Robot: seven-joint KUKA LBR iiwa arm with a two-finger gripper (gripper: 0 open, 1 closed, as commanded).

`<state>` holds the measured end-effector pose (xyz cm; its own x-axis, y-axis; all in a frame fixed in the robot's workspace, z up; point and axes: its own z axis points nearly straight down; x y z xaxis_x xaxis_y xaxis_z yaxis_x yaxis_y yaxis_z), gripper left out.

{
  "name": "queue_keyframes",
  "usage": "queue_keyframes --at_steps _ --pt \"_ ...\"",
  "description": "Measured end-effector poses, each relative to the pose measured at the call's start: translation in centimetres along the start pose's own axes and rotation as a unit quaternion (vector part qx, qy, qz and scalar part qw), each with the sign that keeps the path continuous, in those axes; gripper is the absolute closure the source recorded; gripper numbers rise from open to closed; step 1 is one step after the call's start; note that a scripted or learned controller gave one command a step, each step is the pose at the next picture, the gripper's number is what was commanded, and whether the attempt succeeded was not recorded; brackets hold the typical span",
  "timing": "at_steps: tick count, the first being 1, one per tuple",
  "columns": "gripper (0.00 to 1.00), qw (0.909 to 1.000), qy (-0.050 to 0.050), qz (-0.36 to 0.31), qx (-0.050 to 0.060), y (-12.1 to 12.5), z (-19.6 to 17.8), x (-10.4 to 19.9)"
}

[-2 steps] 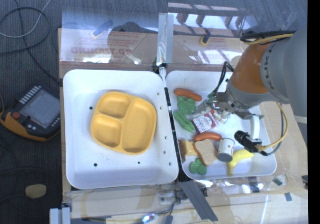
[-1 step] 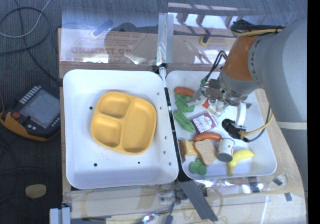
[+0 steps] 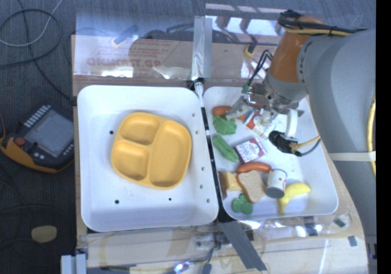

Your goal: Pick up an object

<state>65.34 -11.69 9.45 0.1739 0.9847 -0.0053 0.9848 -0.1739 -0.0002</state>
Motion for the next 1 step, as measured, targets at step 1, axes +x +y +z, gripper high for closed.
queue_keyframes --at_steps 1 --pt "1.00 1.0000 -0.003 -0.001 -0.005 0.25 -1.23 0.00"
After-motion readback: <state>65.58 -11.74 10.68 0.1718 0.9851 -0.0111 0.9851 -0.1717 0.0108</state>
